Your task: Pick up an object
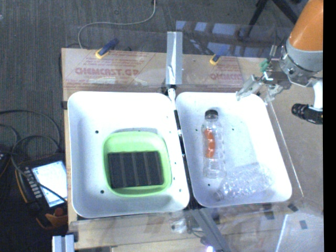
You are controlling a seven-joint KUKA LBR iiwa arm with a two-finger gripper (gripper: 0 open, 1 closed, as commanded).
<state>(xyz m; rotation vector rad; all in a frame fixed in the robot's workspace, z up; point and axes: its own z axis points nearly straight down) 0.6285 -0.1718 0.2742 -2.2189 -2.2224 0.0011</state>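
A clear plastic bottle [211,143] with a dark cap and an orange label lies lengthwise in the right bin [273,140]. A crumpled clear plastic piece [245,182] rests in that bin's near right corner. A green tray [137,164] with a dark ribbed insert sits in the left bin [84,125]. My gripper [257,90] hangs over the far right corner of the right bin, above and to the right of the bottle's cap. Its fingers appear spread, with nothing between them.
A metal divider post [174,59] stands at the far edge between the bins. Two yellow-and-blue clamps [106,48] hold the board behind. Cables and a tablet [44,180] lie on the floor at left.
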